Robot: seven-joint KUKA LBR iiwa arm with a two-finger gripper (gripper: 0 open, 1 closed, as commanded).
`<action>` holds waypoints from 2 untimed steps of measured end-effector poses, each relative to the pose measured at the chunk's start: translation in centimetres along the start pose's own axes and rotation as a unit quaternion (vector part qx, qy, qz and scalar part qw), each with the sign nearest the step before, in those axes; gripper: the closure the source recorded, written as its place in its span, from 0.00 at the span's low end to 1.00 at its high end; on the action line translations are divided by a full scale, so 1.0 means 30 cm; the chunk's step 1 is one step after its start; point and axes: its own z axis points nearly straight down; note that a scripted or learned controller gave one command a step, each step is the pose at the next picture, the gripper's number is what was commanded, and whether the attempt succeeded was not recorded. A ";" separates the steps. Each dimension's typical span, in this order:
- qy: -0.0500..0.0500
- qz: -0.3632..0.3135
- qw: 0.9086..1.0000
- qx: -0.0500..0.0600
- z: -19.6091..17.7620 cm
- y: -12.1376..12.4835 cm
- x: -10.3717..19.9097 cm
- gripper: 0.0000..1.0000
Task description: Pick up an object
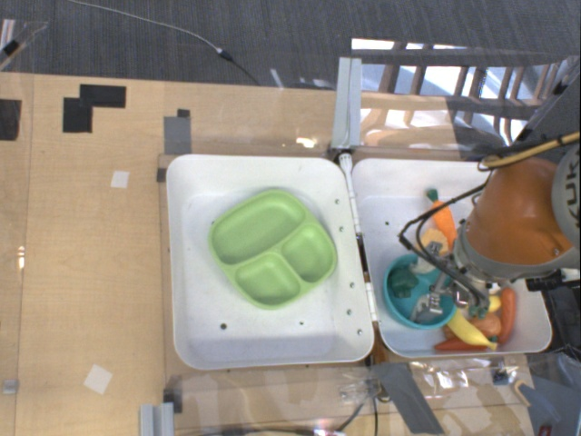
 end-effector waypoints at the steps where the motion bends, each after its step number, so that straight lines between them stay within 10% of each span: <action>1: 0.001 -0.030 1.000 0.003 0.001 0.070 -0.030 0.00; 2: 0.000 -0.115 0.993 -0.001 0.000 -0.004 0.005 0.00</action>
